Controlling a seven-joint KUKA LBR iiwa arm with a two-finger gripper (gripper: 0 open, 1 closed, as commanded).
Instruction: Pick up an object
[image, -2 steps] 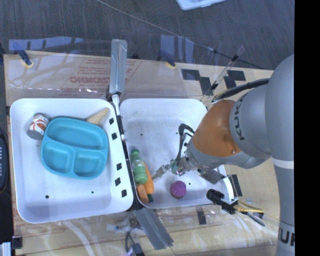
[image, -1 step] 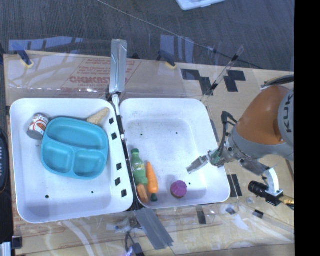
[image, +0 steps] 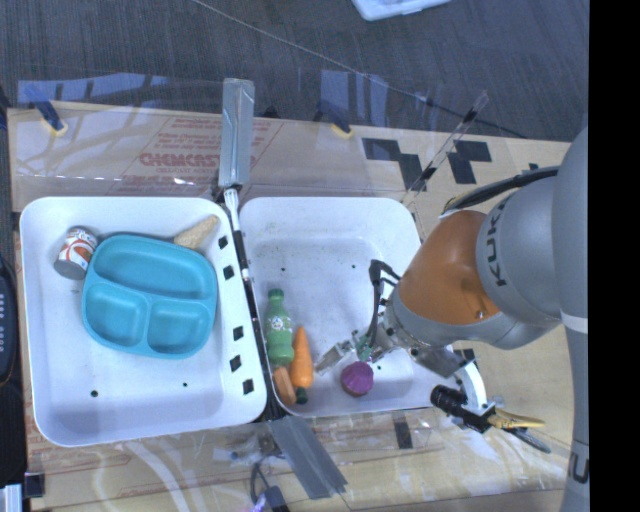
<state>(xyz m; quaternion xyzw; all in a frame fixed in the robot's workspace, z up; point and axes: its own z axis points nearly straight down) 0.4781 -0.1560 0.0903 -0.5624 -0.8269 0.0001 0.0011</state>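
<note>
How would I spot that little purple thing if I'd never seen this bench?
Look in the right-hand white bin, along its near edge, just below the gripper. The purple ball lies there, round and dark, unlike the long green bottle and orange carrot to its left.

The grey arm (image: 545, 250) reaches in from the right of the camera view, its orange band (image: 450, 275) bulging above the wrist. It bends downward and leftward, so the hand (image: 358, 350) sits low, its small metal parts pointing to the left.
</note>
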